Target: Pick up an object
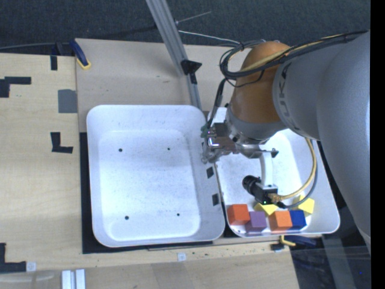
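Two bins sit side by side on the surface (36,179). Nothing looks picked up yet, so the whole job is left to do. Some blocks (267,218), orange, purple, blue and yellow, lie bunched at the near end of the block bin (292,155). The tool (212,144) hangs over that bin's inner edge, next to the other bin (144,173), apart from the blocks. I cannot tell if the tool is apart or together. The arm (264,101) bends over the block bin from its outer side, wrist pointing down.
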Robot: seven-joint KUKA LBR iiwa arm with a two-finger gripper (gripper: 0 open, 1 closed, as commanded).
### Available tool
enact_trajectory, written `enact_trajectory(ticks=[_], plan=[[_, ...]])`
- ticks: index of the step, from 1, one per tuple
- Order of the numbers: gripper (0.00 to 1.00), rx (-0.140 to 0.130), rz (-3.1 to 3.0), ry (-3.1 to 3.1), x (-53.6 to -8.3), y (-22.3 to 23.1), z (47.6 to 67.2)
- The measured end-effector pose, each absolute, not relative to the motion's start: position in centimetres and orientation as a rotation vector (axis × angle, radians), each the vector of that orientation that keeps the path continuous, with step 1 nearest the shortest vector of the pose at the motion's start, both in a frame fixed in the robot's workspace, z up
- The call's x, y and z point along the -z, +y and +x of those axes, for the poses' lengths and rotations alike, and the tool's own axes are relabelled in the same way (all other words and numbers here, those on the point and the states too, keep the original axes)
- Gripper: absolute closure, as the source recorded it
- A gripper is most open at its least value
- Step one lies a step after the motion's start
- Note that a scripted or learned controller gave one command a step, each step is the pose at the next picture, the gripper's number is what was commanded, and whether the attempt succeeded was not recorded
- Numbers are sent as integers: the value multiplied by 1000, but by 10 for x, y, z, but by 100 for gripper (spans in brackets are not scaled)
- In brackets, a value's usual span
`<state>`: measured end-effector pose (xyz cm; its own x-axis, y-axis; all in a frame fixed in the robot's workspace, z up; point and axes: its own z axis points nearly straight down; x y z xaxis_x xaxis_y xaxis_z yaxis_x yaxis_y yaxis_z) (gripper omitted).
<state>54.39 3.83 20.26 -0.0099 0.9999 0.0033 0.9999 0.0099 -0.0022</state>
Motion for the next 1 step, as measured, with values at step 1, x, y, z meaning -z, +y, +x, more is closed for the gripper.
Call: enact_trajectory(ticks=[1], plan=[[100, 7, -2226, -2226, -340, -14, 547]])
